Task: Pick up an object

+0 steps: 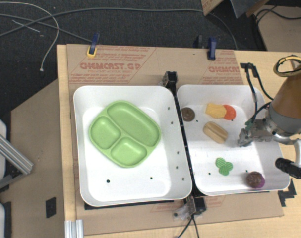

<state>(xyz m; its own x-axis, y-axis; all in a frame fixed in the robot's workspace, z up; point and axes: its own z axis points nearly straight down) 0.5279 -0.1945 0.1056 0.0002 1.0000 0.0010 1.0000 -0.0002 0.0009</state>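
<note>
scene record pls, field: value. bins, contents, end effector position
left bin: green divided plate
right bin: brown round item, yellow and orange item, tan bun-like item, green item, dark purple item
end effector: low over right bin, right of tan item, nothing seen in its grasp
arm: enters from right

bench [120,66]: cardboard-topped | bears 2 white bins: left bin [86,148], right bin [200,148], side by side

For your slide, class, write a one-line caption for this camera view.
Robot gripper hovers in the right bin among toy foods; a green plate sits in the left bin.
</note>
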